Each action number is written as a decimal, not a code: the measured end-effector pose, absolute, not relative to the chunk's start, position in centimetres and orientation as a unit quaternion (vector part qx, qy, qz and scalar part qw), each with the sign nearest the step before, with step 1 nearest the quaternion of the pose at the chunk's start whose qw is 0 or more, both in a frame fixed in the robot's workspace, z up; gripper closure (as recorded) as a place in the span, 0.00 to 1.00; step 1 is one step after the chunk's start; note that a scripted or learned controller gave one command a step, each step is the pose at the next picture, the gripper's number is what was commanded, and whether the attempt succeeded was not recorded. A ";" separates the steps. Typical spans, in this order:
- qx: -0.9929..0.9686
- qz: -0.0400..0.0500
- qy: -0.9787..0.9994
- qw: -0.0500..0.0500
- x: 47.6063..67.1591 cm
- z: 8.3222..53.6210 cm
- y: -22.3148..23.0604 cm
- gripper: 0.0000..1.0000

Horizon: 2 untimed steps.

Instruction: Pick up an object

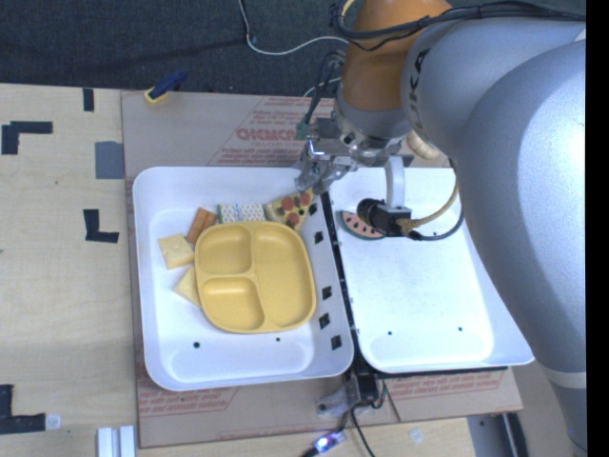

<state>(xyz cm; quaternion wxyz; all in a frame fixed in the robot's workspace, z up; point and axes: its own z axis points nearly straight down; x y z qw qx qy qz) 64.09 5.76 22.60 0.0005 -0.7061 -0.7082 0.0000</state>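
Observation:
My gripper [309, 181] hangs over the back right corner of the left bin [152, 255], just above a small pizza-slice toy [290, 209]. Its fingers are too small and blurred to read. A yellow divided plate [255, 276] lies in the middle of that bin. Left of the plate sit a tan cracker-like piece [176, 250], an orange-brown stick [201, 224] and a yellow wedge [186, 288]. A pale patterned piece [241, 213] lies behind the plate. In the right bin [428, 303], a watermelon-slice toy [359, 225] rests near the back left.
The arm's grey body and orange band fill the upper right, above the right bin. A black cable loops over the right bin's back. The divider with black marks runs between the bins. A yellow-and-blue item [165, 86] lies on the bench beyond the bins.

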 end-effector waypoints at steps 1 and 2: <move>-0.707 0.002 -0.707 0.000 63.5 21.4 5.1 1.00; -0.707 0.000 -0.708 0.000 63.7 23.1 4.1 1.00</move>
